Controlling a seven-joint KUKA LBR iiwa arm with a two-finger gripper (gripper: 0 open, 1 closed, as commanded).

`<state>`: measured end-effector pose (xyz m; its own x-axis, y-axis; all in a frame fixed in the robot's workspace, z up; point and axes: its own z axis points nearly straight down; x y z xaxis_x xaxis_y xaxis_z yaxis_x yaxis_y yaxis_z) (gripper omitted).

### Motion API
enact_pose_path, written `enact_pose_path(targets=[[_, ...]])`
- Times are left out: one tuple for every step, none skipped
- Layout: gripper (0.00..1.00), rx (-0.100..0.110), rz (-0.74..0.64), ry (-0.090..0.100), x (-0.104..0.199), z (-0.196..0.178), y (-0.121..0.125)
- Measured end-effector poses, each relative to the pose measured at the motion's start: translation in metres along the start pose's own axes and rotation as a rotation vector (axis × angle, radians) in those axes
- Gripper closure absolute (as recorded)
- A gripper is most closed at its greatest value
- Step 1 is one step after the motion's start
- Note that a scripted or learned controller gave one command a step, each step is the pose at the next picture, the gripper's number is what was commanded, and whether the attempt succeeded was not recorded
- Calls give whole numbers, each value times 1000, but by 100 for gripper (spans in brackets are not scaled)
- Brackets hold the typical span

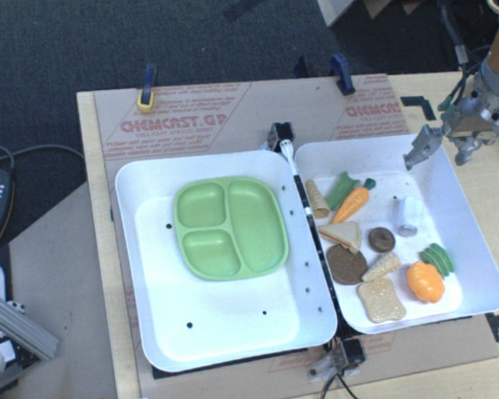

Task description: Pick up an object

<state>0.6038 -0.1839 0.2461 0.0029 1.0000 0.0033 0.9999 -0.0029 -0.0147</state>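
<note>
1. Pincer [443, 144] sits at the upper right corner of the right bin [472, 218], over its far rim; I see two grey fingers spread wide with nothing between them.
2. From my seat, the objects to pick all lie in the right bin, below and left of the pincer and well apart from it.
3. Nearest the front rim I see a tan slice of toy bread [381, 300], speckled and squarish, lying flat.
4. Just right of it is an orange fruit [425, 282], round and glossy, with a dark green leafy piece [437, 257] touching its upper side.
5. Above the bread, a pale wedge [381, 267] leans against a brown round cookie [347, 266]; a smaller dark brown disc [381, 240] lies just beyond.
6. A sandwich-like triangle [341, 234] rests left of that disc.
7. Farther back I see a small grey-white cylinder [404, 215] lying alone on bare floor, the piece closest to the pincer.
8. At the far left, an orange carrot [351, 204] lies slanted across a green pod [343, 186], with a tan ribbed cone [318, 199] beside the bin wall.
9. Pieces crowd each other near the front; several touch.
10. Left bin [157, 333] holds a light green divided plate [231, 227] with three compartments.
11. Both bins rest on the counter [224, 110], a brown sheet with red print, held by a yellow clamp [147, 95] and a blue clamp [341, 73] at the far edge.
</note>
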Motion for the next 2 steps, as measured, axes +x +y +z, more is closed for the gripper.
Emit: enact_pose_path(targets=[[0, -14, -3, -3, 0, -8, 2], [0, -8, -3, -1, 4, 55, 1]])
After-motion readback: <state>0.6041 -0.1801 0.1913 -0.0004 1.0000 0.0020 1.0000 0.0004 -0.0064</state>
